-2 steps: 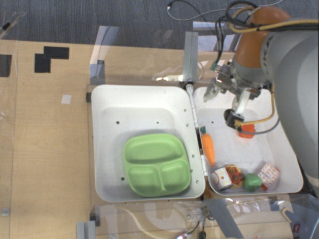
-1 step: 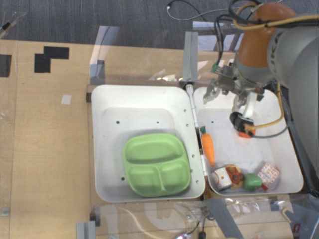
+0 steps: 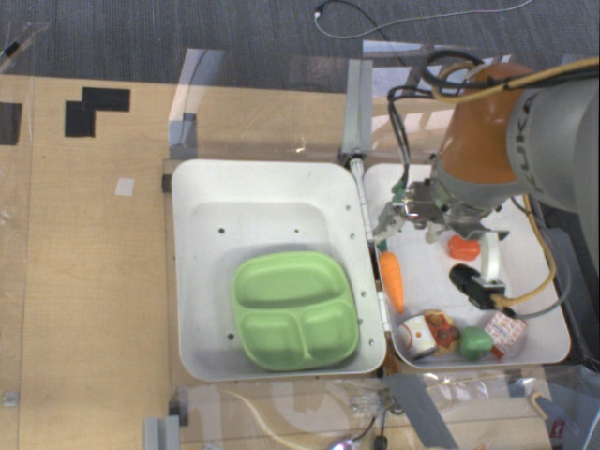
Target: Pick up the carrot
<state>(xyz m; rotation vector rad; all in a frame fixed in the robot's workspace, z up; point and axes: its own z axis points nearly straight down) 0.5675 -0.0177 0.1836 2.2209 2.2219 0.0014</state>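
Arm over the right bin; carrot lying free at that bin's left wall.

Left shallow white plastic bin (image 3: 202,214): holds one light-green three-compartment plastic plate (image 3: 295,309), set toward its lower right corner; right shallow white plastic bin (image 3: 553,331): the orange tapered carrot (image 3: 391,280) lies lengthwise beside the dividing wall, nothing touching it; near the lower edge sit a small white cylindrical tub with a printed label (image 3: 418,335), a round green toy vegetable (image 3: 475,343) and a small red-and-white packet (image 3: 504,329); a small red-orange rounded object (image 3: 463,247) lies just under the wrist; the grey arm with orange band (image 3: 483,134) hangs above the bin's upper half; its two-finger gripper (image 3: 420,216) is up and to the right of the carrot, apart from it; whether it is spread or closed cannot be told.
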